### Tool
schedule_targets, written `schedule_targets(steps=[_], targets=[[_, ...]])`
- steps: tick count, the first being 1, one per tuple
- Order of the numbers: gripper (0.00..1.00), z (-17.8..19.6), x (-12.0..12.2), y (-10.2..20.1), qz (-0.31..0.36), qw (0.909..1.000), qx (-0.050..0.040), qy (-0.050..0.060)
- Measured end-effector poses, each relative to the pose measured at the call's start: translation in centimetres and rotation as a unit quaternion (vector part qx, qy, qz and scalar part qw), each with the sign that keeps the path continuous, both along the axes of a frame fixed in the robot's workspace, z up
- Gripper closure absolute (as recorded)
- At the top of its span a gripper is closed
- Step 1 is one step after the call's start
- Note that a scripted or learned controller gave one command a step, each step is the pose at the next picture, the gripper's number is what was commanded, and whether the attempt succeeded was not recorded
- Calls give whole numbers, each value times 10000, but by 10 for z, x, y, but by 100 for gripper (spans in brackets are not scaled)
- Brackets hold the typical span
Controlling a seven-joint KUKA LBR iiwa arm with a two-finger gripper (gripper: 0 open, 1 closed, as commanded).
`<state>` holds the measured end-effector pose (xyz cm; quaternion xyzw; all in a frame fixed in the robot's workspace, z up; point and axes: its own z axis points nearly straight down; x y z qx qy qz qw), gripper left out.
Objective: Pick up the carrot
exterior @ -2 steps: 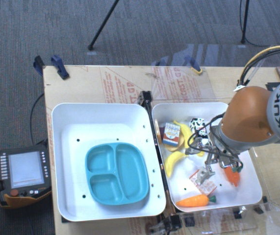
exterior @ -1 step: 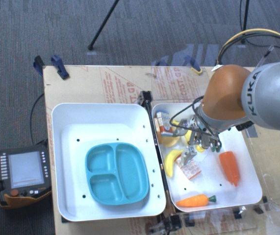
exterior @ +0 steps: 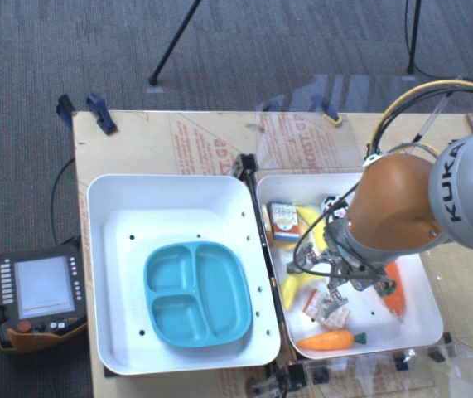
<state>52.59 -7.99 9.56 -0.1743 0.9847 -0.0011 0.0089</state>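
Two white bins sit side by side on the bench, and the right bin (exterior: 431, 309) serves as the landmark for everything that matters. The carrot (exterior: 327, 341) lies on that bin's floor close along its near wall, about midway between the near corners. Its long axis runs nearly level across the view, almost parallel to that wall, tilted only slightly. The orange taper points toward the left bin (exterior: 103, 222), while the dark green stub at the other end points toward the right bin's far-right side.

A second orange piece (exterior: 393, 293) lies nearer the right wall of the same bin, its long axis running roughly up and down the view, partly covered by the arm.

The gripper (exterior: 333, 303) hangs over the middle of the right bin, just above the carrot in the view and apart from it. Its metal fingers (exterior: 335, 291) point down toward a small red-and-white packet (exterior: 315, 303); whether the jaws are spread or closed cannot be told, and nothing is seen clamped between them.

Deeper in the right bin, toward its far-left corner, stands a small carton (exterior: 283, 221), with a yellow banana-like item (exterior: 311, 222) just beside it.

The left bin holds a blue divided plate (exterior: 196, 293).
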Motion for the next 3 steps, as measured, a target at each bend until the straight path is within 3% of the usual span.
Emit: schedule_targets(steps=[1,2,3], targets=[[0,-4,-36,-2,-1137,9935,11,-16],[0,-2,-37,0,-974,9952,4,-18],[0,-5,-36,-3,-1379,9904,16,2]])
